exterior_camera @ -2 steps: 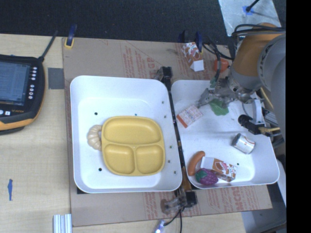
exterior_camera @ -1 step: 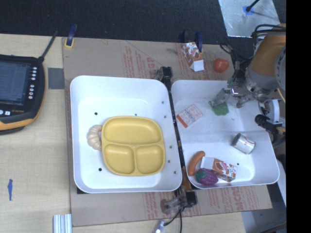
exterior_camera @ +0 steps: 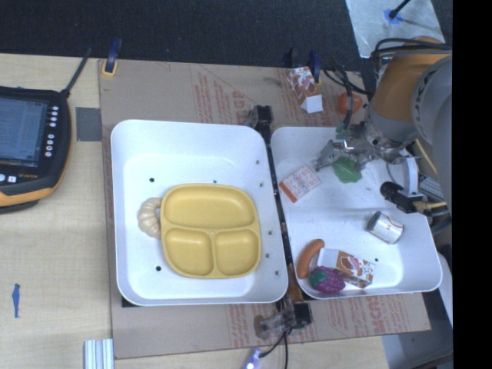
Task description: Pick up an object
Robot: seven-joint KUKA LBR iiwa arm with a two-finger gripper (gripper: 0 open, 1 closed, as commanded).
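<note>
My gripper (exterior_camera: 346,155) hangs low over the back of the right bin (exterior_camera: 430,271), its fingers spread apart. A small green object (exterior_camera: 348,172) lies on the bin floor right at the fingertips, on their near side; I cannot tell whether they touch it. Also in this bin are a small red-and-white carton (exterior_camera: 300,183), a silver can (exterior_camera: 384,227), an orange sausage (exterior_camera: 310,257), a purple grape bunch (exterior_camera: 327,281) and a brown-and-white box (exterior_camera: 355,267).
The left bin (exterior_camera: 131,148) holds a yellow divided plate (exterior_camera: 210,230) with a beige ridged item (exterior_camera: 148,217) at its left side. A teach pendant (exterior_camera: 27,144) lies at the bench's far left. A small carton (exterior_camera: 305,87) and cables sit behind the bins.
</note>
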